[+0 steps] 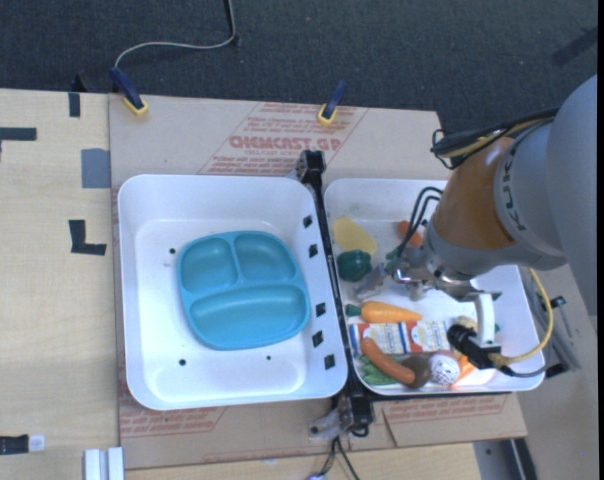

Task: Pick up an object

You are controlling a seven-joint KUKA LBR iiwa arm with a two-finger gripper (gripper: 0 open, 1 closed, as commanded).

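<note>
The right bin point(510, 383) holds a heap of small things: a pale yellow piece point(353, 235), a dark green round piece point(354, 264), an orange carrot point(389, 313), a printed carton point(412, 337) and a brown and red piece point(392, 366) near the front wall. My gripper point(405, 272) hangs low in this bin, just right of the green piece and above the carrot. The wrist hides its tips. Nothing is seen held in it.
A blue divided plate point(244, 289) lies in the left bin point(142, 208). The divider point(324, 268) between the bins runs close to the left of the gripper. Two clamps point(130, 92) sit at the cardboard's far edge. A yellow cable point(538, 343) loops over the right bin's front corner.
</note>
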